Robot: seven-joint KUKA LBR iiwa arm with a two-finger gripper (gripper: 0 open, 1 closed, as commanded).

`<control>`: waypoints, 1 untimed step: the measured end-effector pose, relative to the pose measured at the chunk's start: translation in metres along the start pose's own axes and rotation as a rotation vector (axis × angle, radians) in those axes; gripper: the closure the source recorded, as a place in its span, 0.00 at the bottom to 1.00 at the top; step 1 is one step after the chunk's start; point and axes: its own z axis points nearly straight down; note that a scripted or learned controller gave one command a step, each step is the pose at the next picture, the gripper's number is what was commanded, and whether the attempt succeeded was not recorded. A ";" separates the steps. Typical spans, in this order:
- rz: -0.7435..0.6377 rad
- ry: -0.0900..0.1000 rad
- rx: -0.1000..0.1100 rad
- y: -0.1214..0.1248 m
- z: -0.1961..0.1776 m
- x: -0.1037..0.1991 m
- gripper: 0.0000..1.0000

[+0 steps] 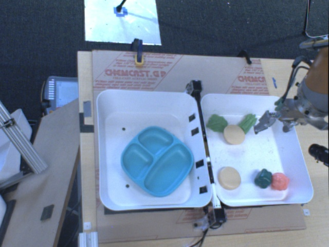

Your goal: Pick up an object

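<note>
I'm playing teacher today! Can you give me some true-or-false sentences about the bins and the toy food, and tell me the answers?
1. The blue plate lies in the left bin. True.
2. The pincer holds the red toy. False: the toy lies in the right bin, far from the pincer.
3. Two round tan toys lie in the right bin. True.
4. The plate is round with one section. False: it has three sections.

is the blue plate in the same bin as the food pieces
No, the blue plate lies in the left bin, while the food pieces all lie in the right bin.
</note>
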 end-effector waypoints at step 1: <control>-0.003 -0.002 -0.011 0.002 -0.006 0.000 0.00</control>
